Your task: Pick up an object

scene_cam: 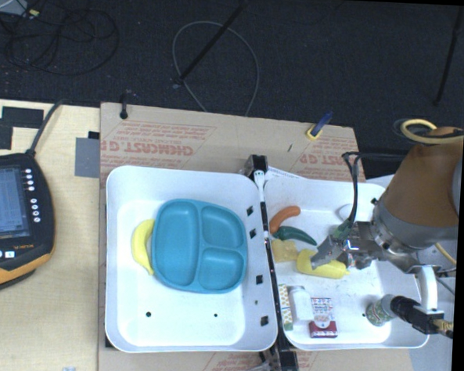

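Item: right bin (pixel 379 339), lower right of the frame, on the cardboard-covered worktop (pixel 187 143). Contents: yellow object (pixel 326 268) at centre; orange piece (pixel 284 215) and dark green piece (pixel 295 235) up and to its left; pale yellow block (pixel 284 251) just left of it; small red-and-white packet (pixel 323 317) and white carton (pixel 289 305) along the lower edge; small round tin (pixel 379 312) at lower right.

Item: left bin (pixel 123 307), centre-left. Contents: blue divided plate (pixel 199 245) with a yellow banana-shaped toy (pixel 141 246) tucked against its left rim.

Item: hand (pixel 324 255), centre right, reaching in from the right. It sits directly over the yellow object, touching or nearly so. Whether it is spread or pressed together cannot be told at this sharpness, and no object is plainly seen between its tips.

Task object: most likely the yellow object, lying on the bin floor under the hand.

Risks, as judged:
- The rounded yellow object may squirt sideways if pinched off-centre.
- The pale yellow block and green piece lie close by; a tip could catch one and nudge or jam it.
- A shallow descent could close on air; a deep one could press into the bin floor.
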You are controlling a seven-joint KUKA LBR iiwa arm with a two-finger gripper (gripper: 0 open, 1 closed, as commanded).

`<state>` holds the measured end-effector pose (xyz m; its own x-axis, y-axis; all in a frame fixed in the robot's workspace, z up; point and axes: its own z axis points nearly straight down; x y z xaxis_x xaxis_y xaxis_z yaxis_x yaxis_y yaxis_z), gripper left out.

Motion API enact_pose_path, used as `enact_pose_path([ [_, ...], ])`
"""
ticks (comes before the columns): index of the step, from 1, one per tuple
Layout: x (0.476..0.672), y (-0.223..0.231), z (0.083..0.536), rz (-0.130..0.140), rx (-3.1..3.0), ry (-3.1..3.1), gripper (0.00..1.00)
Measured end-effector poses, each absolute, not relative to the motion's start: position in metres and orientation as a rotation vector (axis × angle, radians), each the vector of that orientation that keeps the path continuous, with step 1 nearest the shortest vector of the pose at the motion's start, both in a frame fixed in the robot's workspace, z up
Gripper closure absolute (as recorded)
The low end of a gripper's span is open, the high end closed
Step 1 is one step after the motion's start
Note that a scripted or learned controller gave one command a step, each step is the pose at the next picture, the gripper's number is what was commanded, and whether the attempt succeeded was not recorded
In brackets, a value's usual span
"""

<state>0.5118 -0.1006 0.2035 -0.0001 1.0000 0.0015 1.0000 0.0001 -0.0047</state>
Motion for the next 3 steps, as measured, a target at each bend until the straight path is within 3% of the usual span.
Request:
enact_pose_path([
  [1, 0.534, -0.165, 0.088, 0.01, -2.22, -2.212, 0.0],
  [2, 0.608, -0.152, 0.088, -0.002, -2.219, -2.225, 0.0],
  [3, 0.607, -0.153, 0.1, -0.003, -2.224, -2.22, 1.0],
])
